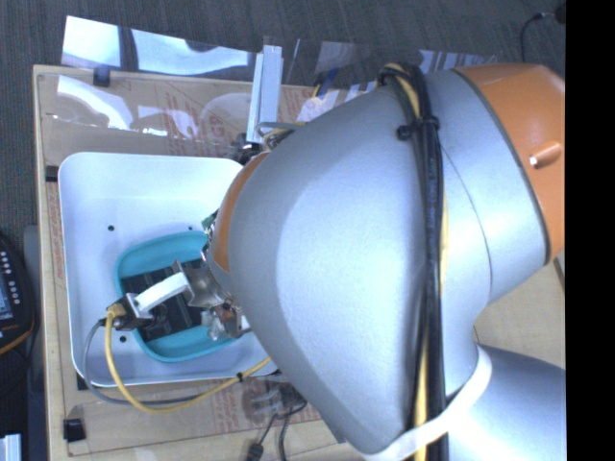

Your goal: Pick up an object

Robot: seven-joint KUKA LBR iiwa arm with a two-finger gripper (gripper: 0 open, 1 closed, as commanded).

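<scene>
Poised low inside the white bin, with the gripper at the right-hand rim of a teal dish lying there, probably to seize that rim. Cannot tell whether spread or pressed together; too crowded by the arm.

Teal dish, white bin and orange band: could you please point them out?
teal dish (pixel 144 257), camera view, its upper-left rim.
white bin (pixel 101 195), camera view, bare inner surface.
orange band (pixel 519 104), camera view, its broad face.
</scene>
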